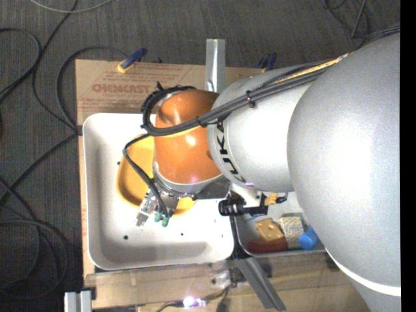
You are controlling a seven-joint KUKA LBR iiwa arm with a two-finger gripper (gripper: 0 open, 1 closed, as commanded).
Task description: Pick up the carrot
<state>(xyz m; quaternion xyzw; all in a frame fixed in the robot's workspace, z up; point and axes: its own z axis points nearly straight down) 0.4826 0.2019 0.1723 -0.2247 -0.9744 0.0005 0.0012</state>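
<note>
Yellow-orange, and half hidden under the wrist – that shape (129, 182) in the left bin (97, 174) is the only candidate for the carrot, and I cannot tell whether it is one. It lies at the centre left of the frame, just above the gripper (153, 217), near it or perhaps touching. The gripper hangs low over the bare white floor of the bin; whether it is open or closed cannot be made out, and nothing is seen held in it. The likely failure is a close on bare plastic, since the tip stands below the shape and not over it. A second risk – the cable (133, 164) looping beside the wrist could snag or nudge the shape aside.
</note>
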